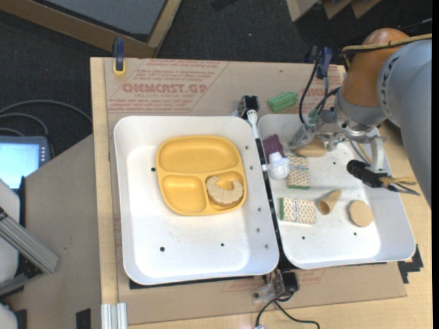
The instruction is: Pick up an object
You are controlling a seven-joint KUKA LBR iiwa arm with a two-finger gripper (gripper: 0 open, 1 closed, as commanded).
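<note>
grey claw (pixel 330 141) over right bin (pixel 343 242)

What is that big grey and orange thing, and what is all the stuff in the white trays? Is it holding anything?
That is a robot arm, grey with an orange band, reaching in from the right. One camera fixed above the bench looks down at a slant. At the arm's end its gripper hangs low over the right white bin, above a flat tan piece; I cannot tell whether it holds it. That bin also has two green-patterned pads, a tan cone, a round tan disc, a purple block and a small white lump. The left white bin holds a yellow divided plate with a round beige toy in one compartment.
</note>
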